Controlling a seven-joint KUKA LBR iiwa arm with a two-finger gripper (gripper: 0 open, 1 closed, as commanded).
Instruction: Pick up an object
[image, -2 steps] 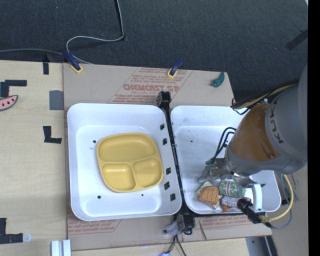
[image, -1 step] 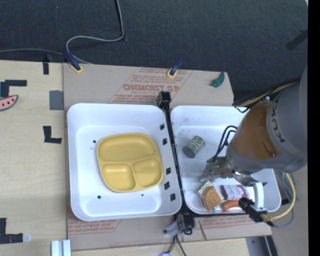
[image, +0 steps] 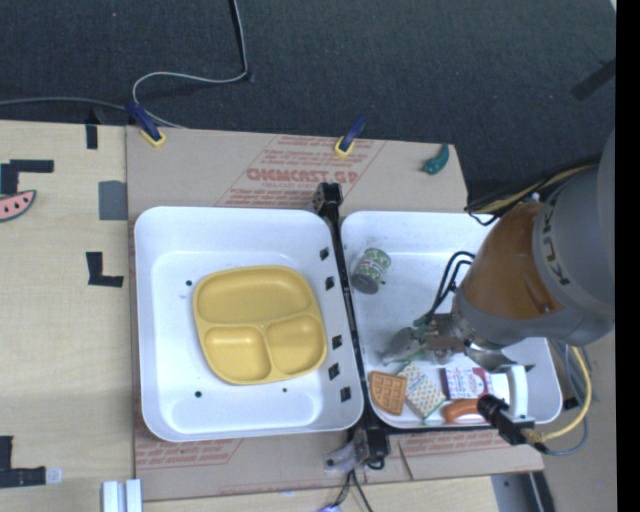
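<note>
Objects for the pick lie in the right bin (image: 352, 300): we see a small can (image: 370, 269) on its side near the bin's upper left, and along the lower edge a waffle (image: 388, 392), a checked cracker-like piece (image: 421, 392), a small packet with red print (image: 463, 381) and a sausage (image: 461, 409), close together in a row. The gripper (image: 412, 342) hovers low over the middle of this bin, just above the waffle and well apart from the can; whether it grasps anything or is released we cannot tell, as the metal parts blur together.

Behind it, the arm (image: 560, 270) comes in from the right, its orange band (image: 505, 265) above the wrist and a black cable looping beside it.

The left bin (image: 160, 330) holds a yellow tray (image: 262, 322) with three compartments. Both bins sit on a cardboard sheet (image: 290, 170) with red print, clipped at the far edge, on a pale wooden bench (image: 60, 300). Beyond the bench, dark carpet (image: 400, 60) carries a thin cable.
</note>
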